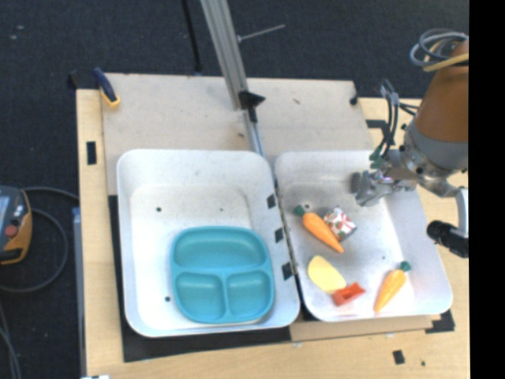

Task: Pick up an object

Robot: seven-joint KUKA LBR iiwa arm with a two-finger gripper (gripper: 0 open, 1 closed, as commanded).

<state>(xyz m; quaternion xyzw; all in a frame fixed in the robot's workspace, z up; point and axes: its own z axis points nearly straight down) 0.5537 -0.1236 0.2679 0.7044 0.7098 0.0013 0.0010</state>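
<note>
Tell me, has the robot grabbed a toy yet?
Not yet. Nothing looks picked: both carrots, the yellow piece and the red piece lie in the right bin. The gripper hovers over its upper part. Lowering and grabbing remain.

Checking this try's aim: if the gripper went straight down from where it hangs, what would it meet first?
Probably bare floor of the right bin; the gripper hangs up-right of the carrot, though depth is unclear.

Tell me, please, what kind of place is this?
Most likely a robotics lab test bench, not a kitchen: two white bins sit on a plywood bench, toy carrots lie in the right one, and the claw hangs above.
</note>
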